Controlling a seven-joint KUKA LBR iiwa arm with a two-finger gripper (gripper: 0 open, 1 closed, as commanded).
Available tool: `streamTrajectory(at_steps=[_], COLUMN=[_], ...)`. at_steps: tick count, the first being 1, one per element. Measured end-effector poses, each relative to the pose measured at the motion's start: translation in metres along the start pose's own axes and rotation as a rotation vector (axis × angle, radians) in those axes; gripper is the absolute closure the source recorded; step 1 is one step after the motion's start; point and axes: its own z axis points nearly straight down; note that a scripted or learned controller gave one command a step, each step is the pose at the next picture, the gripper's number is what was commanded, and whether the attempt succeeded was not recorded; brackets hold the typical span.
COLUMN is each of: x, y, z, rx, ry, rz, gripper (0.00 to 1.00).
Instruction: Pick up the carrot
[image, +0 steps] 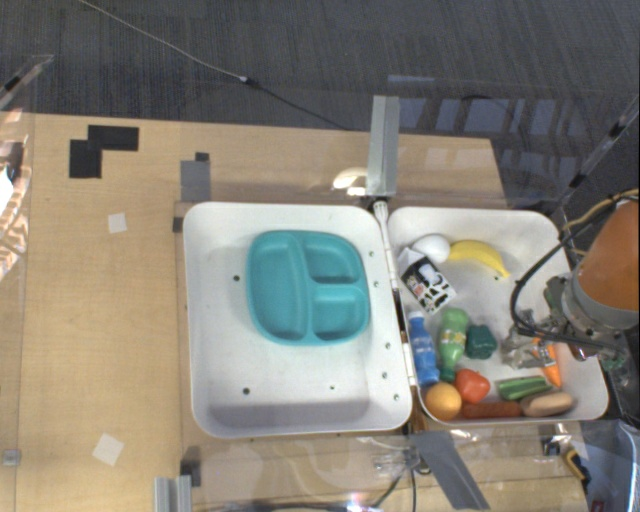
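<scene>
Camera view: the carrot (552, 365) is located at the right side of the right bin (530, 225), as a small orange piece partly covered by the end effector (535, 352). The end effector is positioned directly over and against the carrot; whether the carrot is gripped cannot be determined, and the state of the end effector cannot be told from this angle. The arm (610, 270), with its orange band, is seen entering from the right edge.

Just below the carrot, a green cucumber (522, 387) and a tan potato-like piece (547, 404) are laid along the front wall. A red tomato (472, 384), an orange fruit (443, 401) and a dark red sausage-like piece (490, 409) are grouped to the left of these. A dark green pepper (480, 342), a light green bottle (452, 335) and a blue bottle (422, 350) are placed nearer the centre divider. A banana (478, 256) and a black-and-white carton (428, 282) are found toward the rear.

A teal divided plate (305, 286) is set in the left bin (215, 330). Both bins are carried on the bench (90, 330).
</scene>
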Motion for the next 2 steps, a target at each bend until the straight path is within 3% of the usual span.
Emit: streamTrajectory(at_steps=[1, 2], x=[-0.014, 0.0], y=[0.068, 0.016], z=[-0.039, -0.218], rx=[-0.006, 0.001], ry=[0.004, 0.001], rz=[-0.017, -0.253], gripper=[1.0, 1.0])
